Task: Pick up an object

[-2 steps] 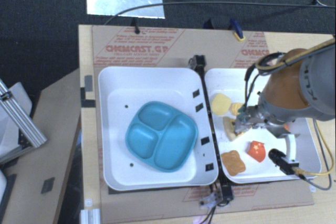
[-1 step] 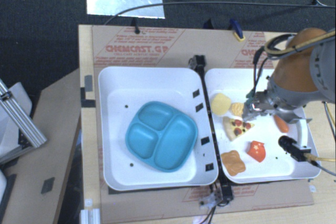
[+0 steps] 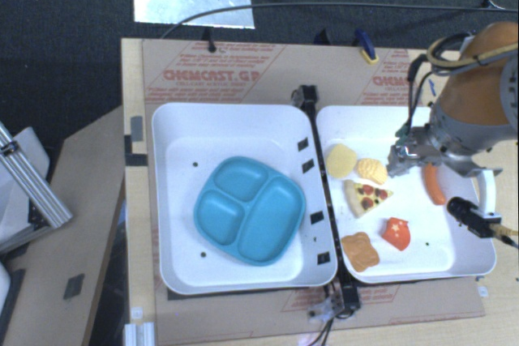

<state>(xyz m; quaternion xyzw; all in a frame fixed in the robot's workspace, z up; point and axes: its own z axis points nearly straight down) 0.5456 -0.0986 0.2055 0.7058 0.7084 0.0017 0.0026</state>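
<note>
The right bin (image 3: 454, 259) holds several toy foods: a pale yellow round piece (image 3: 340, 160), a ridged yellow piece (image 3: 372, 170), a pizza slice (image 3: 366, 196), a red piece (image 3: 396, 232), an orange-brown piece (image 3: 360, 250) and an orange sausage (image 3: 435, 183). My gripper (image 3: 402, 155) hangs low over the bin, just right of the ridged yellow piece and left of the sausage. I see nothing between its fingers.
The left bin (image 3: 178, 134) holds a blue three-compartment plate (image 3: 249, 209). A black divider with clips (image 3: 315, 166) runs between the bins. The grey and orange arm (image 3: 478, 93) fills the upper right; a black part (image 3: 474, 217) juts over the right bin's edge.
</note>
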